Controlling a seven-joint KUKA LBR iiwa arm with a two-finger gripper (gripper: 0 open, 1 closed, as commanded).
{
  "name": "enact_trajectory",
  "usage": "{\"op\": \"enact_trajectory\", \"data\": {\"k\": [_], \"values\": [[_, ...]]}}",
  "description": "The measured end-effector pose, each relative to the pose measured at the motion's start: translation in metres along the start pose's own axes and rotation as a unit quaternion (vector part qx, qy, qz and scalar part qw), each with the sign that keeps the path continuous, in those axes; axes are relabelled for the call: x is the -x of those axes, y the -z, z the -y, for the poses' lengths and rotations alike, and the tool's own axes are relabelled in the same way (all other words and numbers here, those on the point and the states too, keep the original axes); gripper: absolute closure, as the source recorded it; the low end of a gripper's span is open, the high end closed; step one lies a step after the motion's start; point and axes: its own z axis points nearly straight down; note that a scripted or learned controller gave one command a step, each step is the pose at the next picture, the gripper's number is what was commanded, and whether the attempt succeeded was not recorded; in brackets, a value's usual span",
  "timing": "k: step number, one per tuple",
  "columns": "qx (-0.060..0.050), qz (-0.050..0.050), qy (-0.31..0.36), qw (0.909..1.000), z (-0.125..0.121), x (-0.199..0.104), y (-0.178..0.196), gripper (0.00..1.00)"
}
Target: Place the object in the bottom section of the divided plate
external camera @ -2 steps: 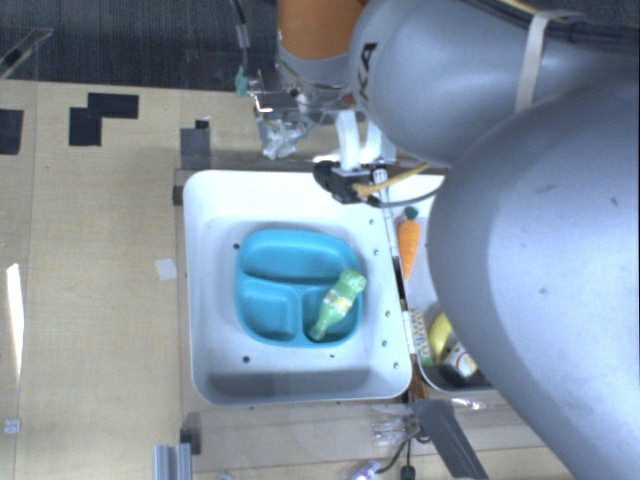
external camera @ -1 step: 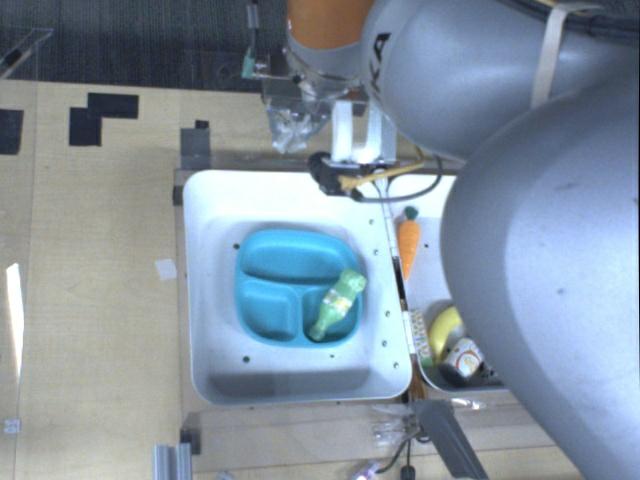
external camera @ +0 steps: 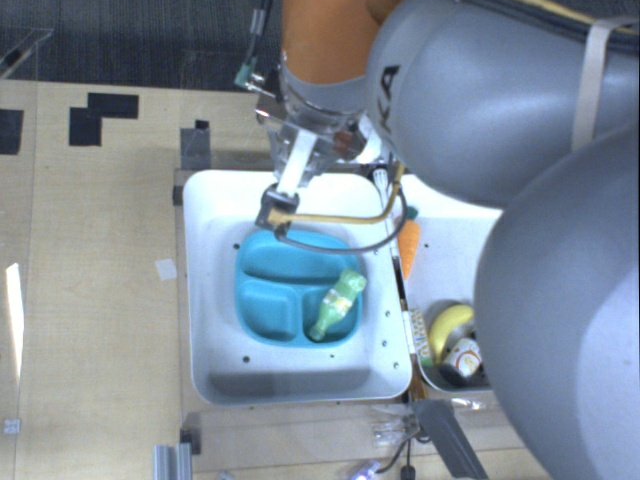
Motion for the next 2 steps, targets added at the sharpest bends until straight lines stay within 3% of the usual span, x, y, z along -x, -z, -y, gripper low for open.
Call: {"op": "enact_trajectory", "data": {"k": [1, 2], "values": [[-0.001, 0.001, -0.101, 0.9949, 0.019, 0.009, -0.138, 1.0], [0.0, -0.002, -0.276, 0.961, -0.052, -0.002, -0.064, 1.0]]}}
